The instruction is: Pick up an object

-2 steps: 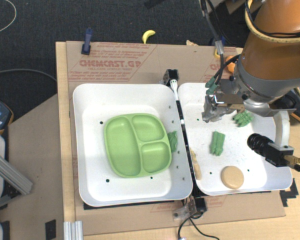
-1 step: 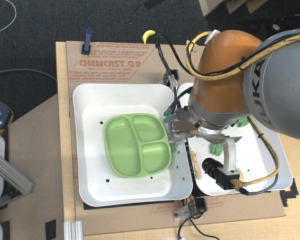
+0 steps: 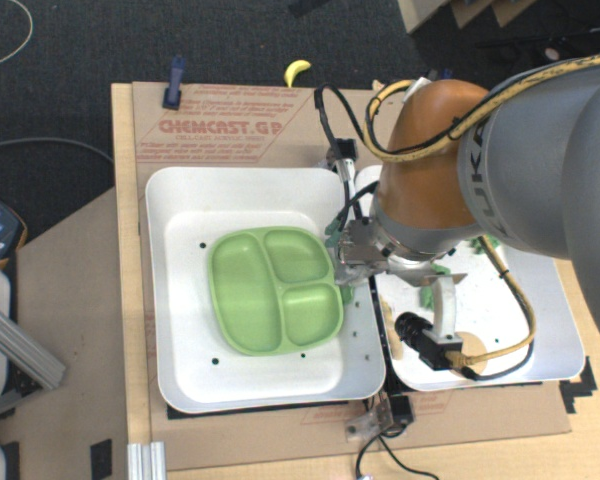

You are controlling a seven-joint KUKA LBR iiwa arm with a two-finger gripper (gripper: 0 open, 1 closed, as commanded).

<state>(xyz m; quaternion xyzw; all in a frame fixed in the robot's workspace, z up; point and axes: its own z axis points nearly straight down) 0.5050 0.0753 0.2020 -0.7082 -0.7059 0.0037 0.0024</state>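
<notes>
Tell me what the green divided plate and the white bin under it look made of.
Green divided plate: likely moulded plastic, smooth with a soft sheen and rounded compartment ridges. White bin: probably thin formed plastic, glossy, with rounded corners and a soft rolled rim.

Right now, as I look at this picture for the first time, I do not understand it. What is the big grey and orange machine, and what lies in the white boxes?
One camera looks down at a slant on a bench. The grey and orange machine is a robot arm reaching in from the right; its task is to pick up an object. Two shallow white bins sit side by side. The left bin holds a green divided plate. The arm hangs over the plate's right edge and covers much of the right bin. I cannot tell whether it holds anything.
</notes>
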